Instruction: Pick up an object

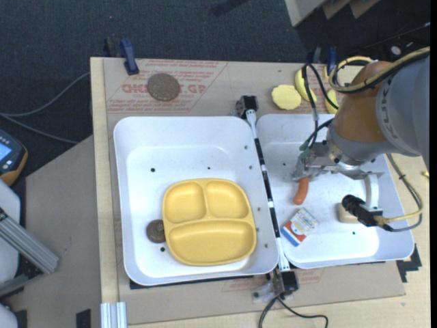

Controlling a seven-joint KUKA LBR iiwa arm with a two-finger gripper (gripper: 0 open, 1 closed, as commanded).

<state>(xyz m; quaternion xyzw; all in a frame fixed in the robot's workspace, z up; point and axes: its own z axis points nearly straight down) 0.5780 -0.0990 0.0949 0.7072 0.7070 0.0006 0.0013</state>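
My gripper hangs low over the left part of the right bin. A small orange carrot-like stick lies in that bin, and its upper end sits right under the gripper's tip. The arm hides where they meet, so I cannot tell whether they touch. A small white packet with red and blue print lies nearer the front of the same bin. In the left bin rests a yellow divided plate, with a brown round piece against its left edge.
The bins meet along a dark seam just left of the gripper. Behind the bins on the bench lie a brown disc and yellow toy pieces. A blue clamp grips the bench's back edge.
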